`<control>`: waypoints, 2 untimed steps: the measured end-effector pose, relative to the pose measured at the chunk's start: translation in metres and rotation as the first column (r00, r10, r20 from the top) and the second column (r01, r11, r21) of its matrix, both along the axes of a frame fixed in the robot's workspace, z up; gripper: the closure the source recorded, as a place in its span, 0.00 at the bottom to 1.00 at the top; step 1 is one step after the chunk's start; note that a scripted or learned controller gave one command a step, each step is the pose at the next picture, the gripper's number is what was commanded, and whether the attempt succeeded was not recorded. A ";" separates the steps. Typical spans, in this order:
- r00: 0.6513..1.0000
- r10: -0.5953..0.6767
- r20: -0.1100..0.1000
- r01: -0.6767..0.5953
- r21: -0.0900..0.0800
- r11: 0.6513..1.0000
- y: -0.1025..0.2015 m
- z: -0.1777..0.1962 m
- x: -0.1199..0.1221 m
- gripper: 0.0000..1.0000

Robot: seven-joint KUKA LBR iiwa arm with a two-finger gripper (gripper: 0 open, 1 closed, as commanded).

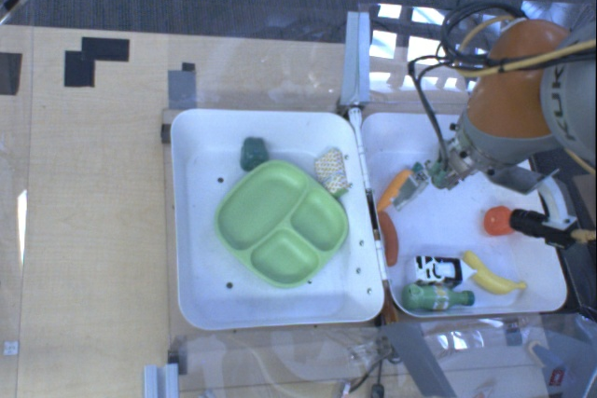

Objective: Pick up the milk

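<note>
Milk (438, 269) lies in the right bin (410, 140), left of the banana (494, 275), behind the bottle (437, 297).

Count: 2 white bins (187, 200); 1 green divided plate (280, 224); 1 milk carton (438, 269); 1 banana (492, 275); 1 green bottle (437, 297); 1 carrot (395, 188); 1 sausage (389, 238).

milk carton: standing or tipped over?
Tipped over. The milk carton lies on its side on the floor of the right bin, its black-and-white face up, beside the green bottle. The claw is apart from it.
</note>
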State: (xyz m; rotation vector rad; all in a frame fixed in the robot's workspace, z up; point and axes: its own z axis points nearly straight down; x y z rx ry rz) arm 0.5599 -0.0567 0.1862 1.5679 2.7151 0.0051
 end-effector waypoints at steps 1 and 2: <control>0.971 0.239 0.004 -0.239 -0.005 0.971 -0.082 -0.096 -0.041 0.00; 0.981 0.192 0.010 -0.192 -0.006 0.981 -0.044 -0.096 -0.068 0.00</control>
